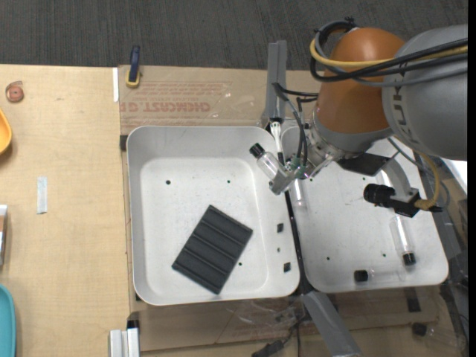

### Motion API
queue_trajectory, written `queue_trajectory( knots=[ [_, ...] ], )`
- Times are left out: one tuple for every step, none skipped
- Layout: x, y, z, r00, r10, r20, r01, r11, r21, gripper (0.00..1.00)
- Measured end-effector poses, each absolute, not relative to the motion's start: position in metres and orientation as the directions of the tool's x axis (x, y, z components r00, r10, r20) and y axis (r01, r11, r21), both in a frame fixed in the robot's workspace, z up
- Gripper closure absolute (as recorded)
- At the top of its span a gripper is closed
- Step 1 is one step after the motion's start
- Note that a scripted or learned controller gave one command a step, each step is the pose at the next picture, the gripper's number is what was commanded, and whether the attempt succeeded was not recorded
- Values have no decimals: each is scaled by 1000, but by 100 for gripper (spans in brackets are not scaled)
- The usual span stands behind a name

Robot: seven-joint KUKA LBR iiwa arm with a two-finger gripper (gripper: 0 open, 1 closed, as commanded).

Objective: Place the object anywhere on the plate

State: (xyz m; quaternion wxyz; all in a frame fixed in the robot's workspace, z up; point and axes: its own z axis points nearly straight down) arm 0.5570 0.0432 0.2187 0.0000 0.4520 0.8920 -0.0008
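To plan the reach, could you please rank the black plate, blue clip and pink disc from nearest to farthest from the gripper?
1. Black plate, in the left bin, below-left of the gripper.
2. Blue clip, above the left bin.
3. Pink disc, far left.
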Motion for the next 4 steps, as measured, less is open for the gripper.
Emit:
queue_trajectory(
  knots=[
    [596,117,261,-880,474,-2,474,880,0,100],
    [596,127,442,-980,198,-3,198,980,0,100],
    [649,166,412,-985,-175,-3,-175,985,0,100],
    [650,165,421,-985,-171,-7,-171,985,1,100]
  ],
)
